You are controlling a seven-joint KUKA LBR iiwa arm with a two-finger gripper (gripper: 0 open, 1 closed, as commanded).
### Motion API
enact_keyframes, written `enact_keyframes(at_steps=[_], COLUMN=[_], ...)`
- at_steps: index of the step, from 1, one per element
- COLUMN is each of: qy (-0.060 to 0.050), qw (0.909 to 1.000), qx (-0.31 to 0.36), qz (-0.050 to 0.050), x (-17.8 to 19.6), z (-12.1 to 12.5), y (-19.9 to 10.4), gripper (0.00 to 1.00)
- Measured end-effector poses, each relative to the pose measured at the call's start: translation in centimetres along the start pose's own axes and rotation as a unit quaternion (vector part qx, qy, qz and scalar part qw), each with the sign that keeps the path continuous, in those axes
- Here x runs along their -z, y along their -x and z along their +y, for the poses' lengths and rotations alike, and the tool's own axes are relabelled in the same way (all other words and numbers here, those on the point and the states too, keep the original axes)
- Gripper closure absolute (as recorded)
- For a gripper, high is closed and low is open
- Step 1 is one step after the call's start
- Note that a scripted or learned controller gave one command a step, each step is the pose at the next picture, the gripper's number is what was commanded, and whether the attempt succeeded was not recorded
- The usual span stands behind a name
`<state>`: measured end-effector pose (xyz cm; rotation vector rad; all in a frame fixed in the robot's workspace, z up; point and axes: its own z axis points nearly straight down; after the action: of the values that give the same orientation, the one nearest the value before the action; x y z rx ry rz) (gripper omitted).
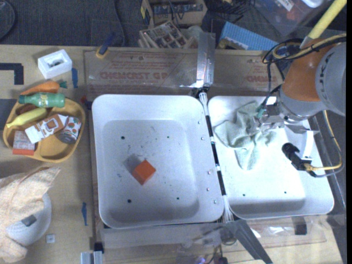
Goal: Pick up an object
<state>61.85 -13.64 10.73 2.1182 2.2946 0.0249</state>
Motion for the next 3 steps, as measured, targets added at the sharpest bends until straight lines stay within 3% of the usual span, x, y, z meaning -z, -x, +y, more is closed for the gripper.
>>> enact_keyframes(at_steps=[1,2,3], qy=[-0.011,-0.011,-0.008], qw=[0.9999,0.9999,0.9955], qx=[0.007,0.007,0.095], qz=[0.001,0.000,0.000], x=[1.8,1.8,-1.6], z=[-1.3,-1.3,2.6], y=[-0.2,-0.2,-2.1], gripper=[1.00,0.00,0.00])
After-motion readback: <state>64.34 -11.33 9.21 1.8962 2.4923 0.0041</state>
